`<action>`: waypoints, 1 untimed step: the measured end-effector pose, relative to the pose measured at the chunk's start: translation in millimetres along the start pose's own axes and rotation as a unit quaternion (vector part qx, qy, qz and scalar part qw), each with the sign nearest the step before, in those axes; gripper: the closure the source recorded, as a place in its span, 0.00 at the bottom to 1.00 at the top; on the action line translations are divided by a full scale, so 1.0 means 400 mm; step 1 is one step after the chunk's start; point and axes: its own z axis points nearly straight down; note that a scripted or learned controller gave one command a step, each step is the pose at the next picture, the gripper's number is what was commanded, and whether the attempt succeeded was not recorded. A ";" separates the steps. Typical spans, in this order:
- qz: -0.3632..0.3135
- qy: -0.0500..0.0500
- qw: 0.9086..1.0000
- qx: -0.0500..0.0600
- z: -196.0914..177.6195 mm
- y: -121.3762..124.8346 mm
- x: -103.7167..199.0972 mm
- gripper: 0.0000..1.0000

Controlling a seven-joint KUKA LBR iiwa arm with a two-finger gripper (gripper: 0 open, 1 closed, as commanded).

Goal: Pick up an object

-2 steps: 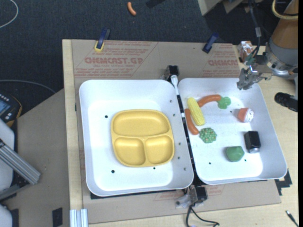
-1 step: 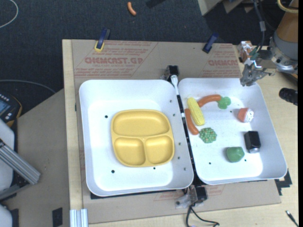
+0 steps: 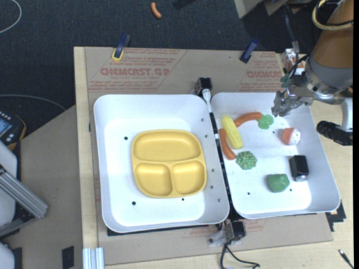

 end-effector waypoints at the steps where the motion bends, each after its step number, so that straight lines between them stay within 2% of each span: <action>1: -0.001 0.000 1.000 0.000 -0.032 -0.090 0.106 1.00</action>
